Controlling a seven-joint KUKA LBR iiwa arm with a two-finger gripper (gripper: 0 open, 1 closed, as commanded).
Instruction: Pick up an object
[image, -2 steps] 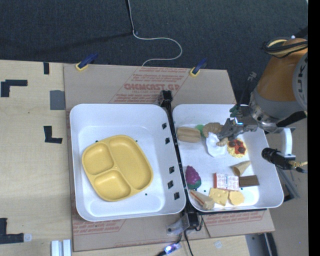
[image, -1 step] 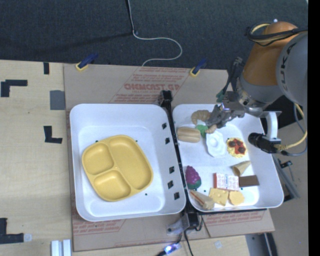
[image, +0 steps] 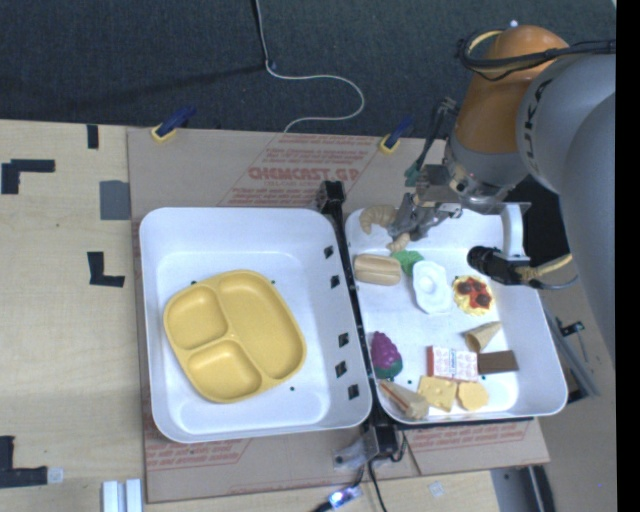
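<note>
The pincer (image: 403, 237), grip state unclear, hovers over a tan hot-dog bun (image: 377, 269) in the right white bin (image: 535, 400) on the cardboard-covered desk (image: 60, 330).

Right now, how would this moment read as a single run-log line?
arm: reaching from right over right bin | gripper: low at far end, above green toy and bread roll | grasp: none seen | left bin: yellow divided tray

smooth glossy white plastic bins (image: 160, 232), matt yellow plastic divided tray (image: 233, 333), brown cardboard sheet (image: 290, 168) under them, dark blue rough carpet (image: 120, 50), arm (image: 560, 100) glossy grey and orange shell
</note>
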